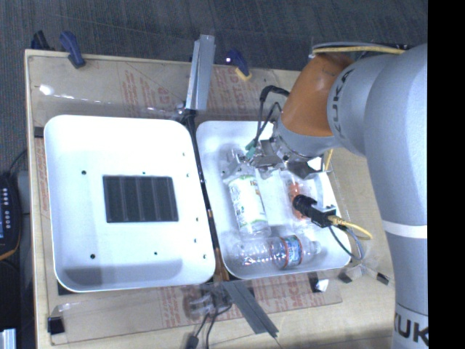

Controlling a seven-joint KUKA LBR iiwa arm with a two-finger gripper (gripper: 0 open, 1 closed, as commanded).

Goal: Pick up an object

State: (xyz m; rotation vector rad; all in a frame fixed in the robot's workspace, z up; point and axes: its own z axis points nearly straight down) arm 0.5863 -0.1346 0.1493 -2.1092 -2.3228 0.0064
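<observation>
lying in the right bin (pixel 218 195): a white bottle with a green label (pixel 246 203), long way up and down the bin, near its middle. just below it, along the bin's near wall, a clear plastic bottle with a blue label (pixel 280 251), lying on its side. a small orange thing (pixel 293 190) just right of the white bottle, partly hidden, too small to name.

hanging over the far end of the white bottle: the gripper (pixel 263 157), low in the right bin, close to the bottle's top. cannot tell if open, closed or clamped on anything, since the wrist covers it.

reaching in from the right of the right bin: the arm (pixel 378 107), big and grey, bent down over the bin, with its orange band (pixel 314 100) just above the wrist. black cables (pixel 267 107) looping by the wrist, and a yellow cable (pixel 354 227) trailing past the bin's right side.

left of the right bin, side by side and touching: the left bin (pixel 73 158), white, with a dark ridged patch (pixel 140 198) on its floor.
</observation>
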